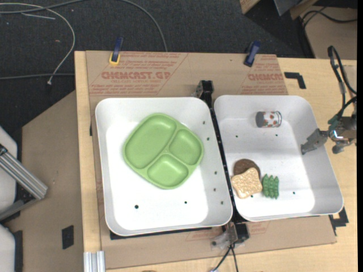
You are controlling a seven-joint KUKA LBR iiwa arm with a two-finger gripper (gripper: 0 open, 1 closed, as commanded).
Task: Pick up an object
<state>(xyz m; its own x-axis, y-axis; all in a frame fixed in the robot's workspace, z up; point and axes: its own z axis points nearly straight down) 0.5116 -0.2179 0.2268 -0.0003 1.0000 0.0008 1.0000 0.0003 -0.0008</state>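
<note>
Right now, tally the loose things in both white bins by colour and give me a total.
Green: 2 - divided green plastic plate, small green leafy toy
Brown or tan: 2 - tan toast slice toy, dark brown round piece
Grey and red: 1 - small can lying on its side
Total: 5

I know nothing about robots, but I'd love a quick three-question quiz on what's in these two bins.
1. True or false: the green divided plate lies in the left bin.
2. Which thing lies closest to the toast slice in the right bin? A) the small can B) the brown round piece C) the blue clip
3. Fill in: the plate has ___ compartments.

Key: 1 true; 2 B, which the toast overlaps; 3 three.
</note>
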